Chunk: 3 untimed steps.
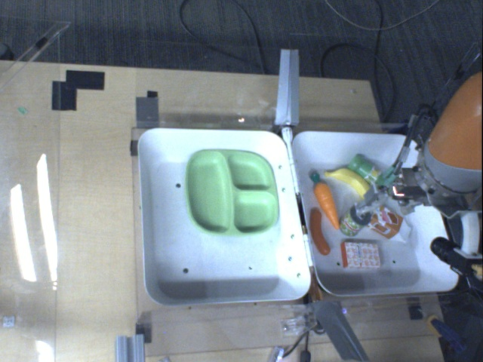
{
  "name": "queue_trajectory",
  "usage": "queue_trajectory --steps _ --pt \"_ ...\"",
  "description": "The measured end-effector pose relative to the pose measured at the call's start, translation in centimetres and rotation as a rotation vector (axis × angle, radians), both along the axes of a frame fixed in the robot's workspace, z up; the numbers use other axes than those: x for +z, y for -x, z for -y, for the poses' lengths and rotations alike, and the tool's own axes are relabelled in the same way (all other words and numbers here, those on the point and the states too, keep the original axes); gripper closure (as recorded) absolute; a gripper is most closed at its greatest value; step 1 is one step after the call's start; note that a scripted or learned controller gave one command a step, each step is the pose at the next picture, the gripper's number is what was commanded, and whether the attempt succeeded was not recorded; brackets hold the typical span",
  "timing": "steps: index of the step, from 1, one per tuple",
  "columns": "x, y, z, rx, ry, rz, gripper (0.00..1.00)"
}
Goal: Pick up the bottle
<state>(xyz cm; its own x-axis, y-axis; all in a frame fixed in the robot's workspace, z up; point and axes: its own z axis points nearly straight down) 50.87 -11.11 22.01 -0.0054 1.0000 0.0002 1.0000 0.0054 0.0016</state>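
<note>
Two white bins on wooden bench (dark carpet behind); claw state unclear.

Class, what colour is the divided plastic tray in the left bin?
Pale green divided plastic tray, clearest in the camera view.

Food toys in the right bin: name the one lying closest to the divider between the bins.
The hotdog, a reddish-brown sausage lying lengthwise by the divider; the carrot sits further in.
</note>
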Motion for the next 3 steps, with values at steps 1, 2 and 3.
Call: queue_trajectory --steps 1,2,3 --pt "1.8 -6.9 6.5 -0.003 0.002 0.004 0.00" --pt "-6.7 -12.6 8.9 -0.083 0.001 0.001 0.00" --pt "-13.4 -16.3 3.8 -0.010 0.001 0.006 0.00"
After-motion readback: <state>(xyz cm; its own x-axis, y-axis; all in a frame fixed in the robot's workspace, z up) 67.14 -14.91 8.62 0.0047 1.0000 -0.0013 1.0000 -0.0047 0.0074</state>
